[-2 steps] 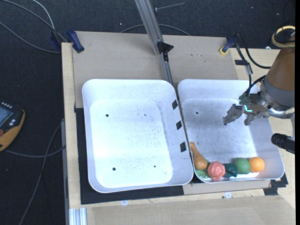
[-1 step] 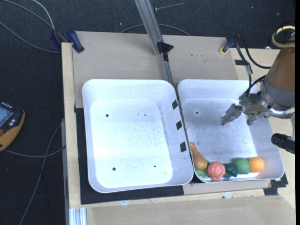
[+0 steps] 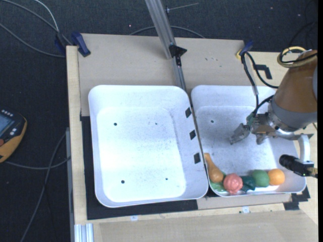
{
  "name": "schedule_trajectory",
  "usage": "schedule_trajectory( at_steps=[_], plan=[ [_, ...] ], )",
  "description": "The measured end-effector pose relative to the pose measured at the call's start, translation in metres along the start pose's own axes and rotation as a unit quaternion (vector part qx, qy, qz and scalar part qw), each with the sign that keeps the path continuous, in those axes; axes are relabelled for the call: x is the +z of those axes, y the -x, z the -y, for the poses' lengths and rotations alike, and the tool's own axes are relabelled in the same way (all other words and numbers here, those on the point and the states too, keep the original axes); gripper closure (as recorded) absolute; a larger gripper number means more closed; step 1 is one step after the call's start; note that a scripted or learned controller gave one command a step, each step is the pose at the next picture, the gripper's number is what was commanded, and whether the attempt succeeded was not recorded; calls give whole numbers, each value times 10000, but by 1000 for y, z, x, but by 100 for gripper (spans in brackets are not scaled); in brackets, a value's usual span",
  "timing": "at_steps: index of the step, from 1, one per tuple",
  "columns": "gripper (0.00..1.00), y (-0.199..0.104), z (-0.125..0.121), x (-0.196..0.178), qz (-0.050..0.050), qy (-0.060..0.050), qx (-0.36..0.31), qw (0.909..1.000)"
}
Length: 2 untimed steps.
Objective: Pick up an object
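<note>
The bench [image 3: 151, 49] is carrying 2 shallow white bins side by side. The left bin [image 3: 101, 97] is lying toward 9 o'clock and the right bin [image 3: 222, 92] toward 3 o'clock, with their inner rims touching along the centre line.

The arm [image 3: 298, 92] is reaching in from 3 o'clock, with its orange band sitting above the grey wrist. The tool [image 3: 250, 134] is hanging over the middle of the right bin, pointing toward 9 o'clock. Its 2 fingers [image 3: 238, 135] are standing spread apart, and nothing is lying between them; the tool is released.

The task objects are lying in a row along the 6 o'clock wall of the right bin, well apart from the tool:
- An orange, carrot-shaped piece [image 3: 213, 169] is lying at the 7 o'clock corner, tilted against the bin's left wall.
- A pink ball [image 3: 232, 182] is sitting just beside it toward 3 o'clock.
- A teal piece [image 3: 248, 183] is lying between the pink ball and a green ball [image 3: 260, 177].
- An orange ball [image 3: 276, 176] is sitting at the 5 o'clock end of the row, touching or nearly touching the green ball.

A metal rod [image 3: 160, 21] is slanting down from 12 o'clock toward the gap between the bins. A black cable [image 3: 251, 77] is running from the bench's 1 o'clock corner down to the wrist.
</note>
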<state>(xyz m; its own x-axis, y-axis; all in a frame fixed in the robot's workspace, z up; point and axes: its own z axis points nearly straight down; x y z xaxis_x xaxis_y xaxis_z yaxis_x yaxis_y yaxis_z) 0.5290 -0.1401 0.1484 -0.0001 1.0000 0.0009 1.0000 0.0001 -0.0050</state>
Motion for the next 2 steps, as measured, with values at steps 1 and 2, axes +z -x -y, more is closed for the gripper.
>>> schedule_trajectory(
  at_steps=[1, 2],
  plan=[
    [0, 3, -4, 61, 0, 2, 0, 10000],
    [0, 3, -4, 60, 3, 26, 0, 10000]
  ],
)
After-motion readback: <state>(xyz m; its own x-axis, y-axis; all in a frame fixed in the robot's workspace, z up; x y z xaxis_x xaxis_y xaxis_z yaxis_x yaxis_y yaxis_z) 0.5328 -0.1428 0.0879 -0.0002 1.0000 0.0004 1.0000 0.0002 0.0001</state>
